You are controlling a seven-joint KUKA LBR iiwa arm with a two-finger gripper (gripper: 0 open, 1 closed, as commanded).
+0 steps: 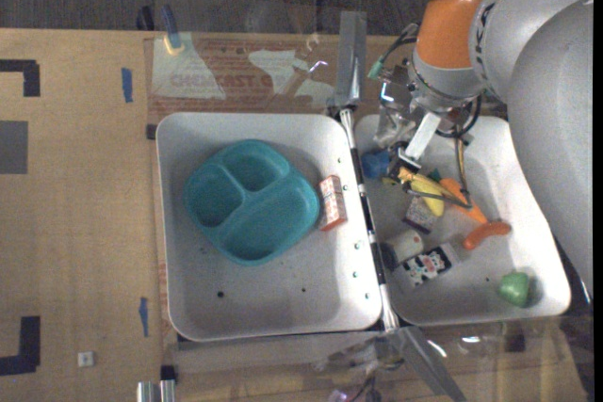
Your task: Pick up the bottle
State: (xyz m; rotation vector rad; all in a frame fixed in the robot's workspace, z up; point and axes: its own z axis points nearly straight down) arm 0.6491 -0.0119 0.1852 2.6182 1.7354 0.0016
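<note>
Arm: gripper (pixel 403 146) low over the upper left corner of the right bin (pixel 546 297). Wrist rises from it up and to the right into the orange band (pixel 452 28), then the thick grey body (pixel 556 71) along the right edge. Open or closed: cannot tell, the tip is lost in clutter.

Left bin (pixel 188 297): teal divided plate (pixel 250 201) left of centre, lying flat. Small red-and-white box (pixel 331 202) touching the plate's right rim, close to the bin's right wall.

Right bin, crowded: blue thing (pixel 375 165) just below the gripper, at the left wall. Yellow thing (pixel 429 188) and a thin orange strip (pixel 457 193) beside it. Small dark packet (pixel 419 214) below those. Pale round piece (pixel 407 246), then a black-and-white patterned thing (pixel 429 265) touching it. Bottle (pixel 485 233): best match is the long orange-ended thing lying on its side at mid-bin, well apart from the gripper; identity not certain. Green lump (pixel 515 288) in the lower right corner.
</note>
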